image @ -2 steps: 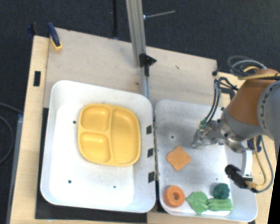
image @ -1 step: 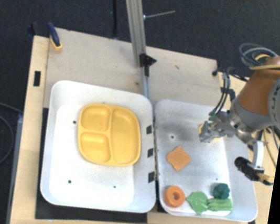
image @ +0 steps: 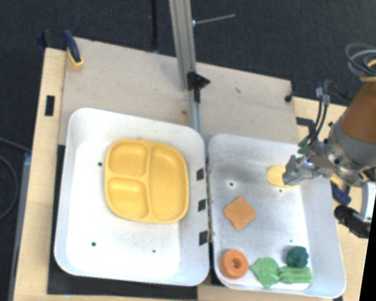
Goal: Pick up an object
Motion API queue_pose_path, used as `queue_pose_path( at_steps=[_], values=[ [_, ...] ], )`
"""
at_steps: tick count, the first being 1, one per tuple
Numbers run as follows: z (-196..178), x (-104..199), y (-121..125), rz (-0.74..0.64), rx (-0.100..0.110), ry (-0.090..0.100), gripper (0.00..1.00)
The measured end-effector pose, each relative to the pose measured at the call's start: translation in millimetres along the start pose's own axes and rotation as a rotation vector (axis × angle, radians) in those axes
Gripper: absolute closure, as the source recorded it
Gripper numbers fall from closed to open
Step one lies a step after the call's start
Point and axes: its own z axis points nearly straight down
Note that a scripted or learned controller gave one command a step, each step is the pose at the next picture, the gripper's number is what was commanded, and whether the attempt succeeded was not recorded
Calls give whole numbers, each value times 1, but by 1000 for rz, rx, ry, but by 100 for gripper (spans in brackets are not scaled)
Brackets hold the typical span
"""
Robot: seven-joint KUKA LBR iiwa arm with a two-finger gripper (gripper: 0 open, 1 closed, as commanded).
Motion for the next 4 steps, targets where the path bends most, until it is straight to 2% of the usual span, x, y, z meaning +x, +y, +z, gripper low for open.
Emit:
queue_pose_path(
  at_steps=[1,4],
  values=[
    [-45,-2,2,-9,0,0,100],
    [-30,174,-20,-13,7,3,100]
  ],
)
